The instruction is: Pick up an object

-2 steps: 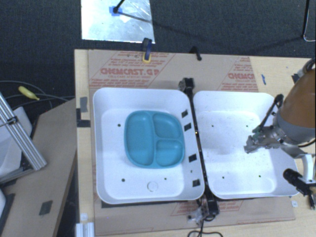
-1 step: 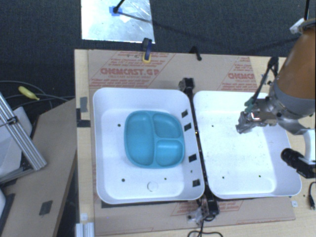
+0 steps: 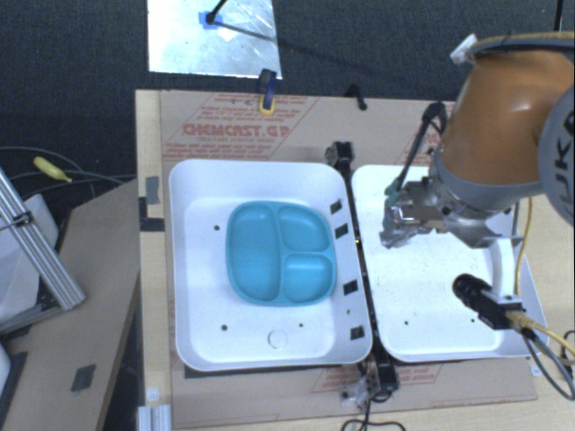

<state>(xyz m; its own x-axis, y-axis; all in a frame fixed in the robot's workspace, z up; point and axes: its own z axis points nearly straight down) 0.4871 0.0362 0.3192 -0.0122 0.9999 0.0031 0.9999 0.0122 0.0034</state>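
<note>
A light blue divided plate (image 3: 278, 251) with three compartments lies flat in the middle of the left bin (image 3: 202, 330). My gripper (image 3: 398, 225) hangs over the left part of the right bin (image 3: 422, 330), close to the divider between the bins. It is to the right of the plate and apart from it. I see nothing in its grasp. The arm's large orange and grey wrist (image 3: 508, 124) hides the back right part of the right bin.
A black cylindrical fitting (image 3: 479, 300) with a yellow cable sits over the right bin's right side, below the wrist. A faint round mark (image 3: 277, 338) shows near the left bin's front edge. Black clips (image 3: 350, 287) line the divider.
</note>
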